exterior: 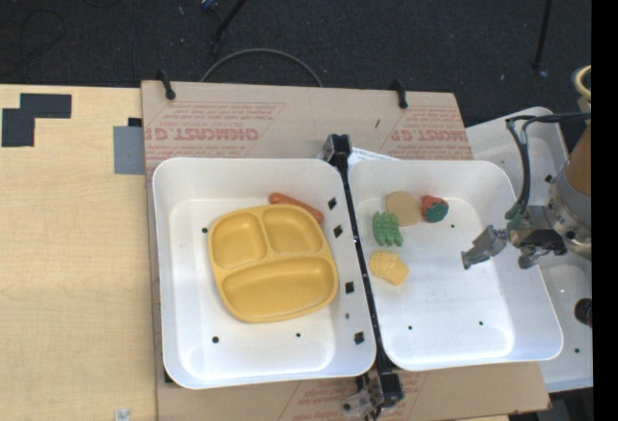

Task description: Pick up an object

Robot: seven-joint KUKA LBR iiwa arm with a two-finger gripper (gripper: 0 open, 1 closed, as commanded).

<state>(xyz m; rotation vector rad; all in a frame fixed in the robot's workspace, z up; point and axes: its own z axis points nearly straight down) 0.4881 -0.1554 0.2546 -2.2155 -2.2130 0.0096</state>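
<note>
Nearest us, the shallow white right-hand bin (483, 337) has a bare front half; its objects cluster toward the back left corner: a yellow knobbly toy (389, 266), a green ridged toy (386, 229), a tan round piece (404, 208) and a small red-and-teal toy (434, 208). We see the grey two-finger gripper (502, 248) at the bin's right edge, fingers apart, nothing between them. We judge this the approach step: next we must travel left, centre over one toy, descend and close. A yellow divided plastic plate (273, 263) fills the left-hand bin (183, 313).
</note>
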